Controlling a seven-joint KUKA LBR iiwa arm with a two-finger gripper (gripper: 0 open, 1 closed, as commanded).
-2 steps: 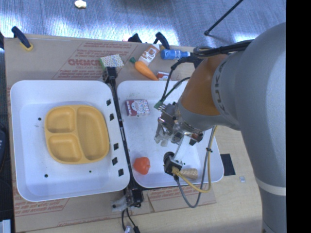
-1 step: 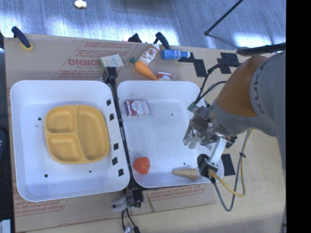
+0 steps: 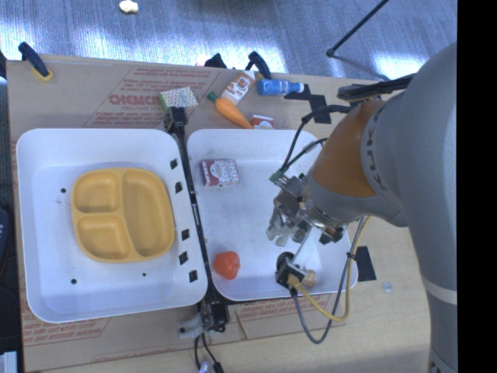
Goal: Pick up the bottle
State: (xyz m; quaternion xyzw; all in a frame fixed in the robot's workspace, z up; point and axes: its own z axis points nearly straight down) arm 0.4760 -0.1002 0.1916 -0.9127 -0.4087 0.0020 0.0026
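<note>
Table (image 3: 93, 103) liner is brown cardboard, red print illegible. Bottle (image 3: 278, 88) lies on it behind the right bin (image 3: 248, 286): blue, white cap. My end effector (image 3: 283, 228) hangs over the right bin; finger state, cannot tell. Small red-and-white carton (image 3: 219, 172), round orange-red fruit (image 3: 227, 265) inside. Left bin (image 3: 39, 208): yellow sectioned plastic tray (image 3: 123, 214).

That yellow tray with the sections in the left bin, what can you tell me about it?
The yellow tray is a rounded, plastic-looking plate with three compartments: two smaller ones stacked on its left side and one long one on its right. All three look bare. It lies flat, right way up, near the middle of the left bin, resting on the bin's floor with nothing else touching it.
</note>
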